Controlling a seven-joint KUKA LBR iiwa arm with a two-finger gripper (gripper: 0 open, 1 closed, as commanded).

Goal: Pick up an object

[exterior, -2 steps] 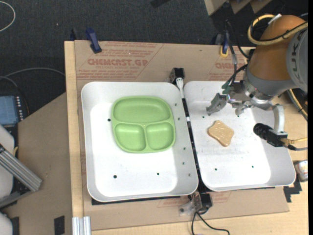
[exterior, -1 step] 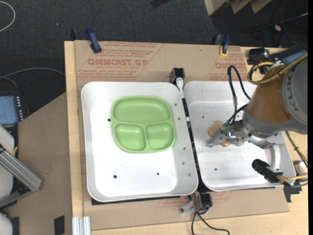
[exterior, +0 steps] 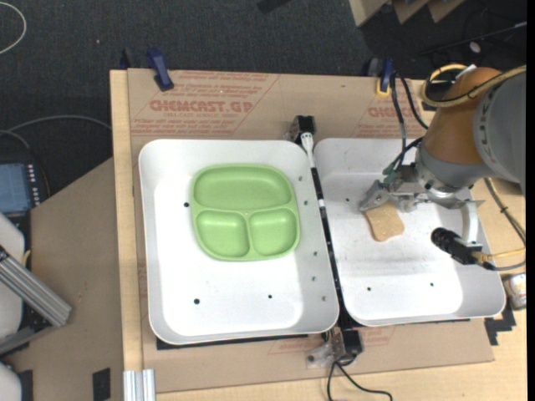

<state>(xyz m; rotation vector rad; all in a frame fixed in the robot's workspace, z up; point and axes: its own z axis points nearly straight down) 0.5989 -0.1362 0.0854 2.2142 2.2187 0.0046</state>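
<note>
A tan, toast-like piece point(exterior: 385, 223) lies flat on the floor of the right bin point(exterior: 401, 295), in its upper middle. My gripper point(exterior: 378, 197) hangs low just above and to the left of the piece's top edge, reaching in from the grey wrist and orange band at the right. The gripper's metal tip overlaps or touches the piece's upper edge; I cannot tell whether it grips the piece.
A green three-compartment plate point(exterior: 246, 211) rests in the left bin point(exterior: 167, 257). A black divider strip point(exterior: 322, 224) runs between the two bins. Blue clamps point(exterior: 159, 69) hold the cardboard base at the back.
</note>
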